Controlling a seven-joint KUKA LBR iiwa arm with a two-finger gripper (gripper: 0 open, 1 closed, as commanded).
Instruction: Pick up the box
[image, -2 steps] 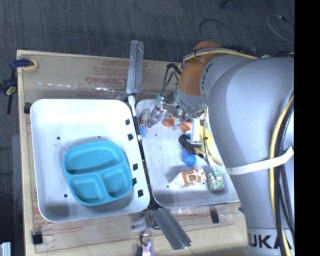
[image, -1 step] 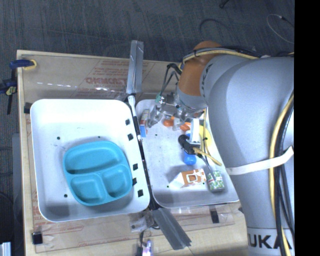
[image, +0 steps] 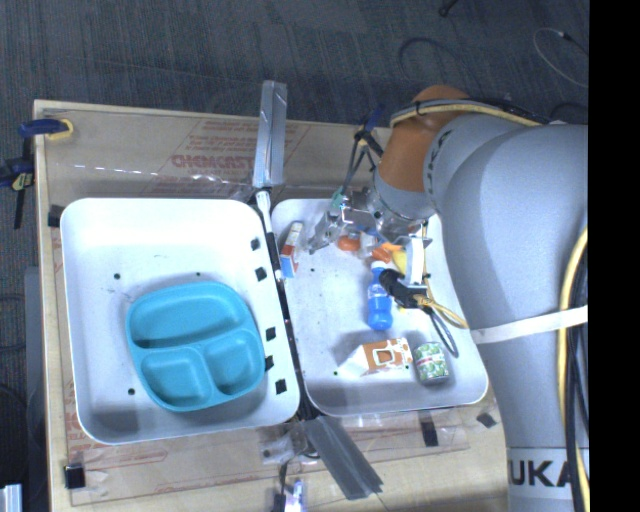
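Your grey arm with orange band (image: 470, 170) reaching in from 3 o'clock, gripper (image: 345, 222) low at 12 o'clock of the right white bin (image: 330, 390), its state you cannot tell, small orange-and-white cardboard box (image: 385, 356) lying flat at 6 o'clock beside a green-lidded jar (image: 432, 362), blue plastic bottle (image: 379, 303) centre, blue divided tray (image: 195, 343) in the left white bin (image: 90, 240), items under the wrist blurred.

Box (image: 385, 355) beside can (image: 432, 362), right bin (image: 330, 390)

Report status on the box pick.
Gripper low at right bin's far end, nothing seen held. Box flat near front wall, untouched. Green can touching box; blue bottle between gripper and box.
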